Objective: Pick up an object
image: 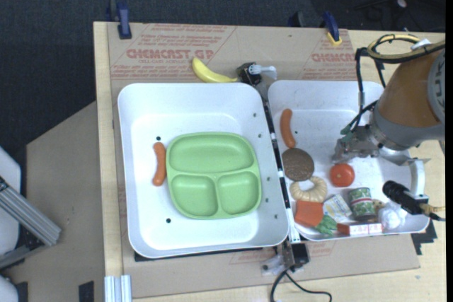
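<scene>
While the arm (410, 99) reaches in over the right bin (311, 99), we see its gripper (352, 146) low above the bin floor, just up and to the right of a small tomato (342, 175); whether the claw is parted or closed we cannot tell, since the tips are too dark and small to read. The tomato is round, glossy and red-orange, with a paler highlight on top, lying free near the middle of the right bin. To its left sit a brown round cookie (298, 164) and, below that, a pale ring-shaped pastry (310, 189). A sausage (286, 128) lies upright further up the bin. Along the lower edge we make out an orange-red block (308, 213), a green-labelled can (362, 201) and some crowded small pieces. In the left bin (141, 109) rests a green divided plate (211, 175), with another sausage (159, 163) just beside its left rim. A banana (211, 73) lies on the bench above the left bin.
</scene>
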`<state>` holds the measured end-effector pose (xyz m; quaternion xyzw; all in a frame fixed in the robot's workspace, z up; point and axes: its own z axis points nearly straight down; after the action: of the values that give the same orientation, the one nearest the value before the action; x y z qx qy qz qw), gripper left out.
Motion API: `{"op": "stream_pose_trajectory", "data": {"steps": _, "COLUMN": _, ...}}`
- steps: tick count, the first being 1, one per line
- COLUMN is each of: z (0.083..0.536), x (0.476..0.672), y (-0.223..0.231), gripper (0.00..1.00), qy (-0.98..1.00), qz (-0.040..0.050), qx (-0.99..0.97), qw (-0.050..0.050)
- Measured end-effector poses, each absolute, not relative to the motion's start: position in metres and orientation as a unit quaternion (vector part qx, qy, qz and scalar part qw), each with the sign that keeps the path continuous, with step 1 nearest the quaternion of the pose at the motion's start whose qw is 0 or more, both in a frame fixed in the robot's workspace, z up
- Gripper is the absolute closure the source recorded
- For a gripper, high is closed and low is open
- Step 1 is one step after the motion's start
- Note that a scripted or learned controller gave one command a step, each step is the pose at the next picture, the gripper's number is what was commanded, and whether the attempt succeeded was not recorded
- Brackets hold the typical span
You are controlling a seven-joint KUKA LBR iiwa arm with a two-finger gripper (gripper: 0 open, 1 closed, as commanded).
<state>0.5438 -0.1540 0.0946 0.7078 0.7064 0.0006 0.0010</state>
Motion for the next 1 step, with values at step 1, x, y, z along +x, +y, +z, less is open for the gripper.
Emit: {"op": "stream_pose_trajectory", "data": {"steps": 1, "z": 0.0943, "x": 0.5437, "y": -0.1539, "gripper": 0.00, "qy": 0.706, "qz": 0.0006, "qx": 0.708, "qw": 0.001}}
